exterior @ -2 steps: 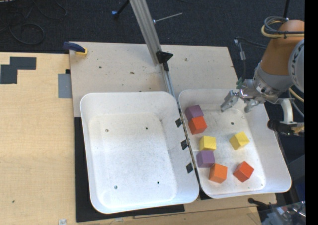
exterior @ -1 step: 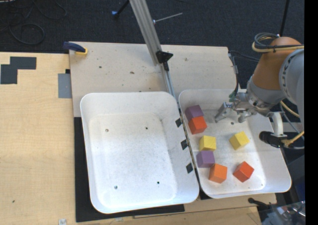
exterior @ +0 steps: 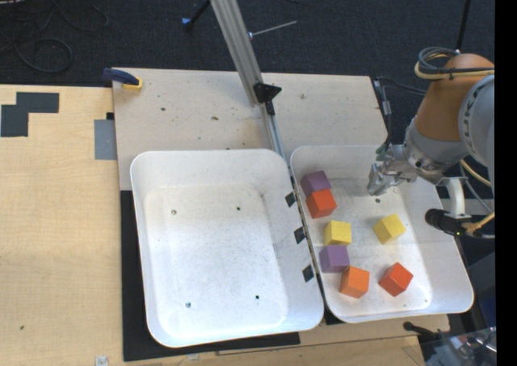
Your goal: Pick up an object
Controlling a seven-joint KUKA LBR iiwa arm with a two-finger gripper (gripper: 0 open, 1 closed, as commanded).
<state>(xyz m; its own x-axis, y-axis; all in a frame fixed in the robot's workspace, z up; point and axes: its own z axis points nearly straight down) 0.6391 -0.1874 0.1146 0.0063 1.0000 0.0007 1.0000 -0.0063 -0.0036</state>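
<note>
I look down at a slant on a pale bench (exterior: pixel 202 106) carrying two shallow white bins side by side. The left bin (exterior: pixel 161 187) holds only a few dark specks. The right bin (exterior: pixel 448 292) holds seven small blocks. A purple block (exterior: pixel 316 181) sits near its upper left, touching a red block (exterior: pixel 321 202) just below it. Further down, a yellow block (exterior: pixel 338 233) lies just above a second purple block (exterior: pixel 334 258), and an orange block (exterior: pixel 354 281) sits beside that one. Off to the right, another yellow block (exterior: pixel 389 228) lies apart from the rest, with a second red block (exterior: pixel 396 279) below it. My arm reaches in from the right, and its hand (exterior: pixel 383 182) is over the upper part of the right bin, near no block; the closest are the right yellow one and the purple and red pair. I cannot tell whether the hand is released or clenched, and I see nothing in it.
</note>
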